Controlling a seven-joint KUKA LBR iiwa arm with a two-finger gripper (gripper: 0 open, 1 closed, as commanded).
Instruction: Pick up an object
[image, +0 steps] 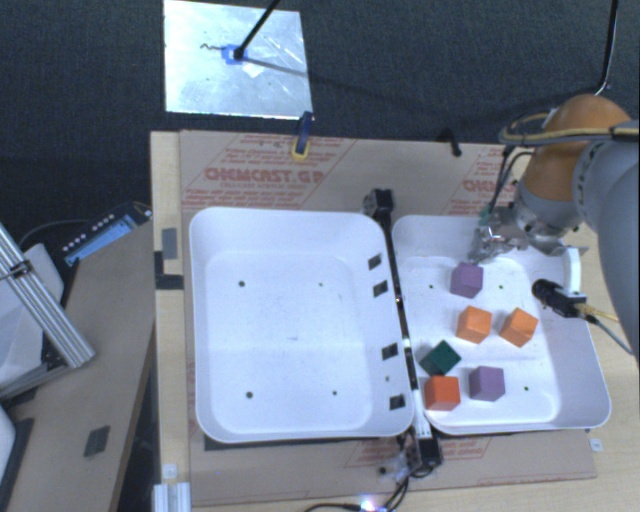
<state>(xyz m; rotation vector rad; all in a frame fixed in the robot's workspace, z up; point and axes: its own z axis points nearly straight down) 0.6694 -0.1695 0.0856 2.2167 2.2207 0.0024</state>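
- While the hand (487, 243) hovers over the right bin (580, 395), its grip cannot be made out.
- Just beside it, nearer, sits a small purple cube (466, 279), matte, slightly turned.

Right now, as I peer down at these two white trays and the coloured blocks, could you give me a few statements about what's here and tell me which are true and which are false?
1. All the blocks lie in the right bin. True.
2. There are three orange blocks. True: one at, one at and one at.
3. The green block sits in the left bin. False: it lies in the right bin, near the divider.
4. The gripper is lifting an orange block. False: it hangs just above the upper purple block, with nothing seen between its fingers.
5. There is just one purple block. False: a second one lies near the front.
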